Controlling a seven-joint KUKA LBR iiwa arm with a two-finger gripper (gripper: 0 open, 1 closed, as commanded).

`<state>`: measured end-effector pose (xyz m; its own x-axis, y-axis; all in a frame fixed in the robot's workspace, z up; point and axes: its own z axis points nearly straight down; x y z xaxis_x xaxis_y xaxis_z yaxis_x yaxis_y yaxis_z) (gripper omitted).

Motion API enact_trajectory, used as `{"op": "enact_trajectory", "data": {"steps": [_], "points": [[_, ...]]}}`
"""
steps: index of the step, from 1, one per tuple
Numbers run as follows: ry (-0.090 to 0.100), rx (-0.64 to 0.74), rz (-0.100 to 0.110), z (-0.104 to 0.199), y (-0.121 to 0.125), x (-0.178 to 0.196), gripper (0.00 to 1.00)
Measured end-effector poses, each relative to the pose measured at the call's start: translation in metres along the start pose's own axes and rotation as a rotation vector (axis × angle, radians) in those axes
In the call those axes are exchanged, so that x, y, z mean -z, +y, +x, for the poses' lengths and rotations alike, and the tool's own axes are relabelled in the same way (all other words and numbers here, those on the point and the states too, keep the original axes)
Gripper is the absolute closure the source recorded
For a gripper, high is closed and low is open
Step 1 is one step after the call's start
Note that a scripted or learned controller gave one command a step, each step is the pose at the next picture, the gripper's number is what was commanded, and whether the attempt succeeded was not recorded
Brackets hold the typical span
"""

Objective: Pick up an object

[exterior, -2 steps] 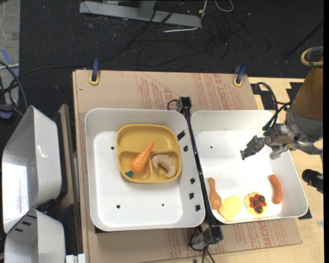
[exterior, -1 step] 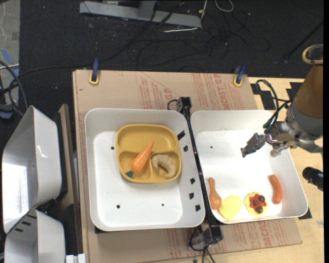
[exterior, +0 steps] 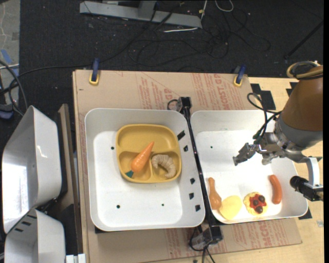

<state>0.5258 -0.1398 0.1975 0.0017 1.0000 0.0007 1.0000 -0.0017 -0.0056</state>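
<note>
So the arm [exterior: 303,110] hangs over the right bin [exterior: 226,123], gripper [exterior: 245,154] above bare floor, fingers look slightly apart with nothing between them. Sausage [exterior: 276,188], drumstick [exterior: 213,193], yellow piece [exterior: 231,207] and tart [exterior: 255,202] lie nearer the front wall, well apart from it.

This is a robotics lab or test cell, not a home or kitchen. The worktop [exterior: 154,85] is a sheet of bare board stamped with red lettering, fixed down at its far edge by two yellow-handled clamps [exterior: 94,76]. Two shallow white bins [exterior: 97,169] sit side by side on it, joined by black fittings along the seam. Loose black cables [exterior: 154,46] trail over dark carpet-like flooring, and a flat grey metal piece [exterior: 139,14] lies at the top. The food in the bins is toy plastic: a carrot [exterior: 142,156] on a yellow divided plate [exterior: 128,138]. A grey and orange industrial arm [exterior: 303,110] reaches in from the right.
</note>
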Motion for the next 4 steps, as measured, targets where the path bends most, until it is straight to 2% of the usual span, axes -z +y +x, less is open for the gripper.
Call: {"op": "enact_trajectory", "data": {"steps": [2, 3, 4], "points": [[0.001, 0.0, 0.0, 0.007, 0.0, -0.099, 0.0], [0.0, -0.001, -0.005, 0.007, 0.001, -0.086, 1.0], [-0.002, 0.004, -0.012, 0.007, 0.005, -0.022, 1.0]]}}
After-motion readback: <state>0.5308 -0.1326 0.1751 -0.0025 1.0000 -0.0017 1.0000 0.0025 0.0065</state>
